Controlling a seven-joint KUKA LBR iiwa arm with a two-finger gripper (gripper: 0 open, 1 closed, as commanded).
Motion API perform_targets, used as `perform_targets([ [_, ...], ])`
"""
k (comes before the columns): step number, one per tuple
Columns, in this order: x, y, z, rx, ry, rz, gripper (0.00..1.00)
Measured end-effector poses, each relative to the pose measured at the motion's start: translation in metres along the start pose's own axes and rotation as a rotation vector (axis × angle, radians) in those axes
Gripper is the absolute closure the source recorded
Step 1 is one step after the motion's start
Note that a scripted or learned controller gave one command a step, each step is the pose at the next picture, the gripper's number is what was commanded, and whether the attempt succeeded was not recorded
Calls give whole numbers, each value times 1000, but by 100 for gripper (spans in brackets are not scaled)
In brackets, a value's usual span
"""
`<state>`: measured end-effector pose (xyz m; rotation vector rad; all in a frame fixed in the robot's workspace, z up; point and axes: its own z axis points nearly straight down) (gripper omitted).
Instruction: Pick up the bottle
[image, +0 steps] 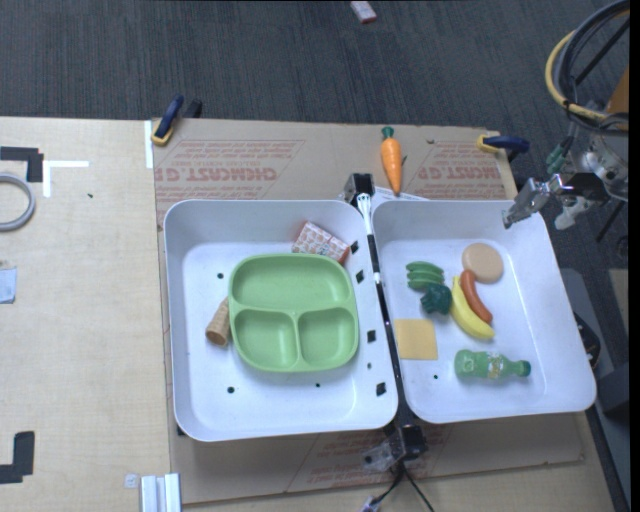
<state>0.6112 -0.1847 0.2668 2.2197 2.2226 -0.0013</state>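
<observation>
Across the tabletop (90, 330), two shallow white bins sit side by side on a sheet of printed cardboard (300, 160). Largest among the contents, a green divided plate (295, 312) fills the middle of the left bin (190, 400), with a small patterned packet (320, 240) touching its far edge and a brown cork-like piece (218, 322) just beside its left edge. A toy carrot (391, 160) lies on the cardboard beyond the bins.

The right bin (560, 390) holds the crowd: a banana (470, 315) with a red sausage (475, 295) lying along it, a round bun (484, 262) at the far end, green vegetables (430, 285) to the left, and a yellow cheese slice (416, 339). The bottle (490, 366), green with a label, lies on its side near the bin's near edge, apart from its neighbours.

At the far right corner of that bin, the gripper (535, 200) hangs above the rim, well apart from the bottle; whether the jaws are spread or pressed together cannot be told at this size.

The likely trouble ahead: a round bottle lying flat may roll or squirt out of a pinch placed off its middle, and a descent drifting far could catch the banana instead.
</observation>
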Motion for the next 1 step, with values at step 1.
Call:
perform_targets([
  [1, 0, 0, -10, -1, -2, -3, 100],
])
